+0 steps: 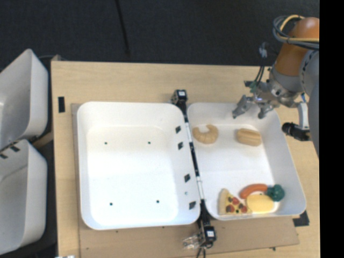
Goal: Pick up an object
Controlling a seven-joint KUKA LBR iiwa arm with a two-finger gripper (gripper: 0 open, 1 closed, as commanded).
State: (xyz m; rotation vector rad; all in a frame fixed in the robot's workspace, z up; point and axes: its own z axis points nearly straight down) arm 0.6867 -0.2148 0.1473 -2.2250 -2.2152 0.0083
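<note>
Right bin [287, 160] contains a croissant [206, 134], a bread roll [248, 137], a pizza slice [231, 203], a yellow piece [260, 203], a carrot [263, 190]. Left bin [86, 160] adjoins it. Gripper [251, 109] hovers above the tan, oval roll, fingers spread, holding nothing.

Single fixed camera, mounted above the worktop [134, 79], looking down at a slant. Far enough back to frame both white bins whole: left bin [86, 160] and right bin [285, 160] side by side, with dark floor beyond the far edge. Arm [293, 52] enters from frame right. One view, so nothing overlaps.
</note>
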